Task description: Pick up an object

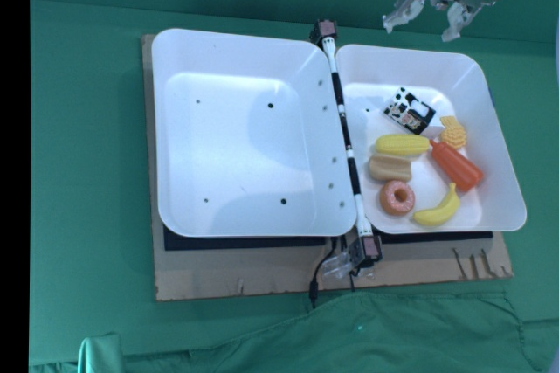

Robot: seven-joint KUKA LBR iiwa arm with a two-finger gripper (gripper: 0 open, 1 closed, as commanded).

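The silver two-finger gripper [428,16] hangs above the far edge of the right white plastic bin [498,122], fingers spread wide with nothing between them. A curved yellow toy banana [438,210] lies at the bin's near side, just right of a pink toy doughnut [397,197].

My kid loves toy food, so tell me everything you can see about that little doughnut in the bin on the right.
The doughnut is a small ring with a hole through its middle, orange-pink on top with a paler tan edge, and looks like plastic. It lies flat on the floor of the right bin, near its front. Just behind it is a tan bun-shaped toy, about touching; the banana lies close on its right.
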